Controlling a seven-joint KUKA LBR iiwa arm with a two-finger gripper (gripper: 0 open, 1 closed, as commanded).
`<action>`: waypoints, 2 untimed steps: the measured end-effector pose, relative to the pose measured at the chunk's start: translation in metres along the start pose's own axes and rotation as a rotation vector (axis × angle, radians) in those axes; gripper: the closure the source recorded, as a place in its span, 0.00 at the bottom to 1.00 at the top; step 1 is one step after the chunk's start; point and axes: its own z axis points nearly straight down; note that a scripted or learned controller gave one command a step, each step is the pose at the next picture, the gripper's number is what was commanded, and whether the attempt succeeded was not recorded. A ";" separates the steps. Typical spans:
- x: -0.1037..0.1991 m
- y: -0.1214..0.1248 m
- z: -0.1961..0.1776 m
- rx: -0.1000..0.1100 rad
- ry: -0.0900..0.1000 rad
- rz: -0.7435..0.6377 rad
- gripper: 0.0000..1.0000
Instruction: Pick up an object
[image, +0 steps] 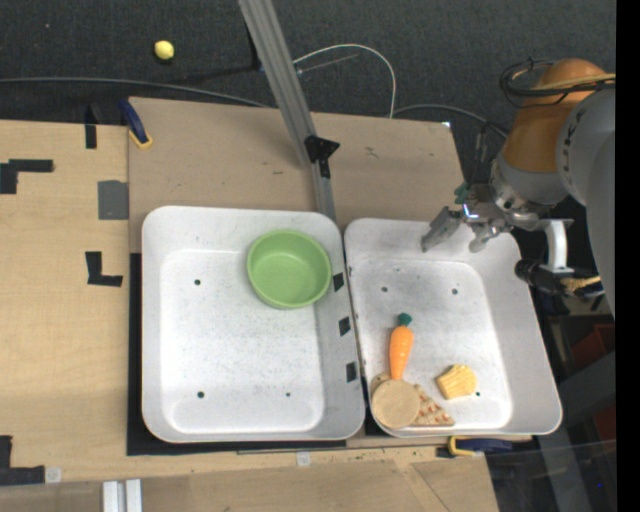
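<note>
Step in hand: approach, nothing picked yet. The tool (458, 232) hangs over the far rim of the right bin (520, 330), fingers spread apart with nothing between them. Taking that bin as the landmark: the candidates all lie in its near half, well apart from the tool. The carrot (400, 348) sits about mid-bin, upright along the bin's length, green top pointing toward the tool. Just beyond it at the near wall is a round tan disc (395, 403), touching or overlapping a waffle-like piece (432, 411). A yellow chunk (456, 381) lies beside those, toward the arm side. The green bowl (289, 268) is in the left bin (170, 330), on the other side of the divider.

Next move, my read: travel toward the near half and descend. The carrot looks easiest, isolated, jaws across its narrow width. The disc cluster risks a double contact.
</note>
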 end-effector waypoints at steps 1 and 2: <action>0.006 -0.009 0.050 0.000 0.001 -0.001 0.00; 0.006 -0.007 0.037 -0.005 -0.001 -0.003 1.00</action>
